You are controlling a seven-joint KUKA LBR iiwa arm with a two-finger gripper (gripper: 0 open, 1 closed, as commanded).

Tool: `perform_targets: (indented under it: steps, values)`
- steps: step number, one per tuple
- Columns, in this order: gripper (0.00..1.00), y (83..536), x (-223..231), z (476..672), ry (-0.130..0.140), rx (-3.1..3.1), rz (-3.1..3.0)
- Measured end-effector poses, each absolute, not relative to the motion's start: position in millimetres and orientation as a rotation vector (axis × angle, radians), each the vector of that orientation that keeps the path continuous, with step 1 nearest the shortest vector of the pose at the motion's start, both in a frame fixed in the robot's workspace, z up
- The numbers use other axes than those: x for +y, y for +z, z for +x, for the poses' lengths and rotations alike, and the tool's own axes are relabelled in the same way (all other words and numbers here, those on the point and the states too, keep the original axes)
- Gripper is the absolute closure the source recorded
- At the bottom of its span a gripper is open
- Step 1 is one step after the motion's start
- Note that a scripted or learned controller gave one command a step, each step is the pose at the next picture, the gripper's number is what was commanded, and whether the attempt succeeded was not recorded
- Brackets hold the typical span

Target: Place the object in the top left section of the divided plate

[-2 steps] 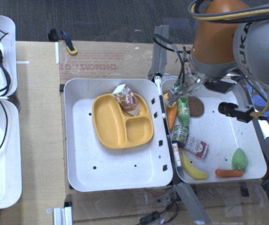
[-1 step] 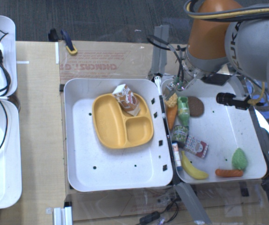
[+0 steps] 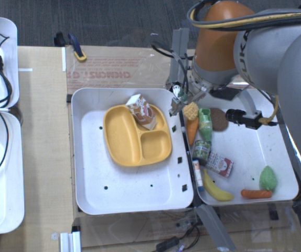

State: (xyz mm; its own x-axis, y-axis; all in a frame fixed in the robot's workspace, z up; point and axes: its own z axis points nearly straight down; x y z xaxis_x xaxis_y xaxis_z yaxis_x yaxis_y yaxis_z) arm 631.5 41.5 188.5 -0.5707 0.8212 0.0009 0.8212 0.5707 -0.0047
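A yellow divided plate (image 3: 124, 140) lies in the left white bin (image 3: 87, 156). A small brown-and-white carton (image 3: 141, 112) rests tilted in the plate's upper right part, over the far rim. My gripper (image 3: 178, 100) hangs at the wall between the two bins, to the right of the carton and apart from it. It is just left of a corn cob (image 3: 191, 110). I see nothing held in it.
The right bin (image 3: 255, 140) holds a carrot (image 3: 192, 130), a green bottle (image 3: 205, 123), a brown disc (image 3: 219, 119), a small can (image 3: 201, 150), a red-white packet (image 3: 220, 166), a banana (image 3: 215, 189), a second carrot (image 3: 255, 193) and a green vegetable (image 3: 268, 178).
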Motion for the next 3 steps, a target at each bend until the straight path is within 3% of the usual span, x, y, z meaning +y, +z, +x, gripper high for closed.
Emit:
perform_targets:
  steps: [1,2,3]
  values:
    - [1.00,236,19,659.8,0.004,-2.902,-1.207]
    - [1.00,189,-69,634.4,0.006,-2.878,-1.251]
    - [1.00,109,-102,644.9,0.003,-2.839,-1.346]
